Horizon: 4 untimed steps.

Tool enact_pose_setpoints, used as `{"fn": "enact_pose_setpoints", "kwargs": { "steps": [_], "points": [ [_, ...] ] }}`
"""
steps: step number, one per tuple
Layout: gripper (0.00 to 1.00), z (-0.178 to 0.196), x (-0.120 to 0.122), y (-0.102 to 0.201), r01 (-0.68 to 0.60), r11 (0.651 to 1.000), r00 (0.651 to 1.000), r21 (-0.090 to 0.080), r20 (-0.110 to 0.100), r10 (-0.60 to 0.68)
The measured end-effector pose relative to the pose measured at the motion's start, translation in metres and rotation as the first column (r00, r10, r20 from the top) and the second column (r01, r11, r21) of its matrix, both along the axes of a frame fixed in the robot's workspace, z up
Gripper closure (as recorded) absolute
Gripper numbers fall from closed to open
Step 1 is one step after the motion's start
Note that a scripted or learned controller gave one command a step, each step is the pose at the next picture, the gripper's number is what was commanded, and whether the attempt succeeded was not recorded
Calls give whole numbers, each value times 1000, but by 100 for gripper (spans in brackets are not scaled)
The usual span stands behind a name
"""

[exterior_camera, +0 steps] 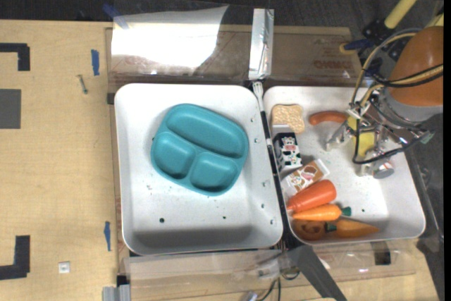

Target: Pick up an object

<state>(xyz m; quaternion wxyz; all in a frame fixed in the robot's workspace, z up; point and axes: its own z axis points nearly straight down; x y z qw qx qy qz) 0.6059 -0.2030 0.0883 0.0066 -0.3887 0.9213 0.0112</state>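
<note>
The gripper point(361, 150) stood over the right bin point(412, 211), in the right-middle part of the frame, low above the upper right area of the bin's white floor. Whether it was released or clenched I cannot tell, because the wrist and the cables covered it from above. The orange band point(423, 56) of the arm was at the right edge of the frame, above the gripper.

All the small objects to pick lay in this right bin. A reddish sausage point(328, 118) lay near the bin's upper wall, just beside the gripper on its upper left. A tan bread slice point(287, 116) lay in the upper left corner of the bin. Directly under it, against the left wall, was a small black-and-white carton point(287, 150). Lower and a little to the right lay a flat packet point(305, 176) with a picture on it. Under the packet, in the lower left part of the bin, 3 orange pieces were crowded together and touching: a red-orange carrot point(313, 195), an orange carrot point(320, 211) with a green end, and a darker orange piece point(356, 225) nearest the lower wall. They were well apart from the gripper.

The left bin point(130, 151) filled the middle of the frame. In it lay a teal plate point(199, 146) with 3 compartments, turned at a slant, in the upper half of the bin.
</note>
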Motion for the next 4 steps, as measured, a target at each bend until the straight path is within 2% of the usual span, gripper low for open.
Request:
{"fn": "enact_pose_setpoints", "kwargs": {
  "steps": [1,2,3,4],
  "points": [
    [100,13,3,-4,-3,1000,1000,-12,13,3],
    [100,159,27,62,-74,997,997,-27,15,75],
    [100,188,63,73,96,995,995,-23,9,-96],
    [100,169,62,137,-26,999,1000,-22,0,27]
  ]
}}
